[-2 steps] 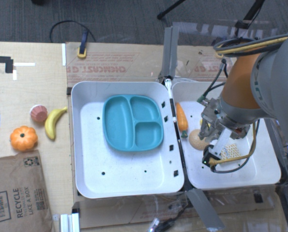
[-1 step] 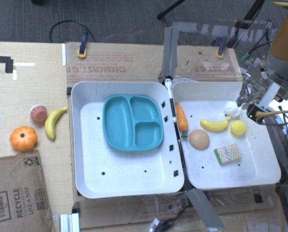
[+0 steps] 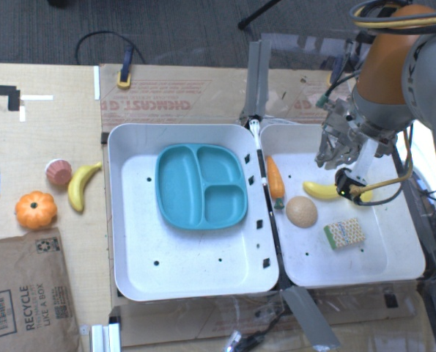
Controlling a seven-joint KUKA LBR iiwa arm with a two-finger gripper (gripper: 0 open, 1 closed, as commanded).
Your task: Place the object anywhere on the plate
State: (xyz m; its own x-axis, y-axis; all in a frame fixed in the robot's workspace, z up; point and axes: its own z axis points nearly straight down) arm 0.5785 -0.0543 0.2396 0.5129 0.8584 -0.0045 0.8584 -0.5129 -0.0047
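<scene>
Teal plate (image 3: 201, 185) sitting bare in left bin (image 3: 130, 218); nothing placed yet, whole task remaining. Gripper (image 3: 333, 157) hovering in right bin (image 3: 393, 262), right of plate, above banana (image 3: 322, 191); cannot tell its state, nothing seen held. Carrot (image 3: 275, 178), egg (image 3: 301, 212), sponge (image 3: 344, 233) lying right of plate too. Judging: bin walls between needing clearing; room around plate looking wide.
</scene>
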